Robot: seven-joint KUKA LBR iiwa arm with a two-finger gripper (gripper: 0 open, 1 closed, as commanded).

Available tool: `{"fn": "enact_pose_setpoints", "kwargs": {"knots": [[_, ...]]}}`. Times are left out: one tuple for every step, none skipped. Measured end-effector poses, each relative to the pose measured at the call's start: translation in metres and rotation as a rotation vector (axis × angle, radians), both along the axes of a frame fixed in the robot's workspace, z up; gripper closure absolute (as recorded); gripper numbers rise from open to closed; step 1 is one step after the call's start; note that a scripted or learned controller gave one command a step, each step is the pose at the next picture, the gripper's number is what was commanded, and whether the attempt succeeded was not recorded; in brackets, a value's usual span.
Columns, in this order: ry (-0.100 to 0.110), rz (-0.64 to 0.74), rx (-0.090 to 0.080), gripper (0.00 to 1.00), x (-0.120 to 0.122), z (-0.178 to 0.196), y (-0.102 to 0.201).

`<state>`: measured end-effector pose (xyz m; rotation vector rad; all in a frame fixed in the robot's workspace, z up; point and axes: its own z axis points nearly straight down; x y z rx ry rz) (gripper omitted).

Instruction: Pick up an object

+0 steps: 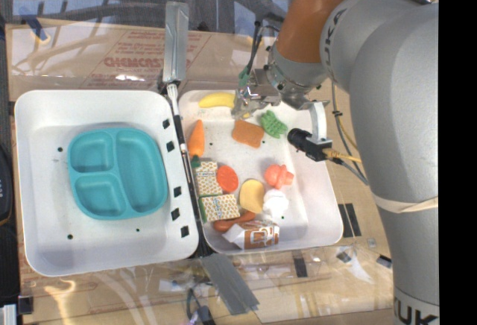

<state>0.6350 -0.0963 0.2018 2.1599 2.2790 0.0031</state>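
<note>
1. The step in hand looks like the approach: the gripper hangs over the upper part of the right bin, right of centre in the frame, beside the yellow banana and just above the orange-brown block. Nothing shows between its fingers, and whether they stand wide or narrow I cannot tell — the wrist hides them.

2. The likeliest object to pick is the orange-brown block, lying flat in the upper middle of the right bin, with the green ridged piece just beside it on its right.

3. The next move, as I judge it, calls for a short descent onto one item alone, the fingers straddling it and closing only once they are low enough to catch its sides.

4. Round about lie a carrot by the bin's left wall, two cracker-like packets, a red-orange round piece, a pink-orange toy, a white lump and a brown-and-white carton at the lower edge.

5. In the way — the banana and green piece crowd the block, so a finger may land on a neighbour. The left bin bears a teal divided tray, well apart.
</note>
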Motion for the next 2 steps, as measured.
{"fn": "enact_pose_setpoints", "kwargs": {"knots": [[0.008, -0.131, 0.001, 1.00, -0.052, 0.012, 0.024], [0.005, -0.037, -0.001, 1.00, 0.001, 0.009, 0.024]]}}
